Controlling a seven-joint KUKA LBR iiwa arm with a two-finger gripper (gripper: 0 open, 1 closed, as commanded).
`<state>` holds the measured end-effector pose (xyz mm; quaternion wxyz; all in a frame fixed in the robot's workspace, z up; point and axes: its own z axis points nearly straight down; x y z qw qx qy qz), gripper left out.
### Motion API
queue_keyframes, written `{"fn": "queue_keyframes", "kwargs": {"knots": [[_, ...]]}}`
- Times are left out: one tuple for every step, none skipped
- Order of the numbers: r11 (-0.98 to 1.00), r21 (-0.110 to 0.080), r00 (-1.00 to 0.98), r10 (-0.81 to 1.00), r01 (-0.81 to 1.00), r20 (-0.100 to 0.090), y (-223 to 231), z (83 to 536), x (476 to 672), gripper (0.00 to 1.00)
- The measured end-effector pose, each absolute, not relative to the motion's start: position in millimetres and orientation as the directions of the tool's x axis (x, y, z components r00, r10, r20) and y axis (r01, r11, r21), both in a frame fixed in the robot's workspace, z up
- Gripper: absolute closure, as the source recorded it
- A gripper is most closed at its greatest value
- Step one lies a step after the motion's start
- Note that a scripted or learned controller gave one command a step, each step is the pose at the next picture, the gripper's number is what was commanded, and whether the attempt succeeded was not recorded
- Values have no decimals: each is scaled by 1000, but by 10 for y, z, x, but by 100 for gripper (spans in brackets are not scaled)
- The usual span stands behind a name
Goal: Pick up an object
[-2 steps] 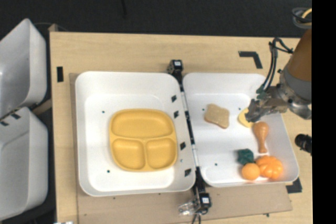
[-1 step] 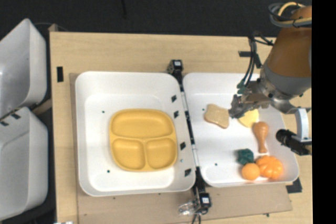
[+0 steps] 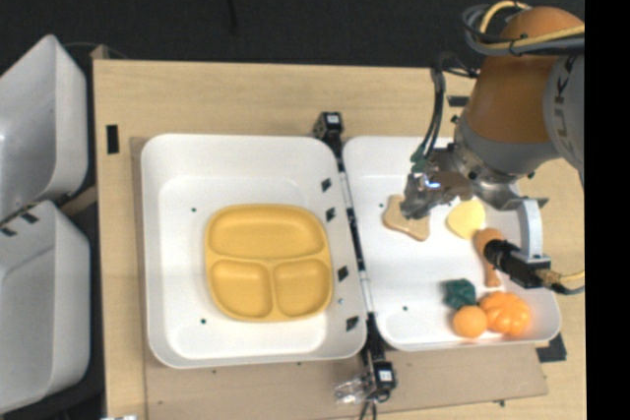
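My gripper (image 3: 418, 199) hangs low in the right bin (image 3: 394, 300), right over a tan, bread-like piece (image 3: 405, 223) that lies on the bin floor. Its tips sit at the piece's upper edge. To the right lies a pale yellow piece (image 3: 467, 217). A brown sausage-shaped piece (image 3: 483, 242) lies beside it. At the bin's front right corner sit a dark green piece (image 3: 459, 292), a small orange ball (image 3: 470, 321) and an orange pumpkin-like piece (image 3: 507, 313).
The left bin (image 3: 167, 211) holds a yellow divided tray (image 3: 268, 261) in its middle. A black divider with clips runs between the two bins. The front left floor of the right bin is bare white.
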<state>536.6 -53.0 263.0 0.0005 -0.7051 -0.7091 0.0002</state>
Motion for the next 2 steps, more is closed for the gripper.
{"fn": "queue_keyframes", "kwargs": {"knots": [[6,-3,-6,1000,1000,1,8,2463,5426,100],[8,0,-8,1000,1000,1,524,2541,5515,100]]}}
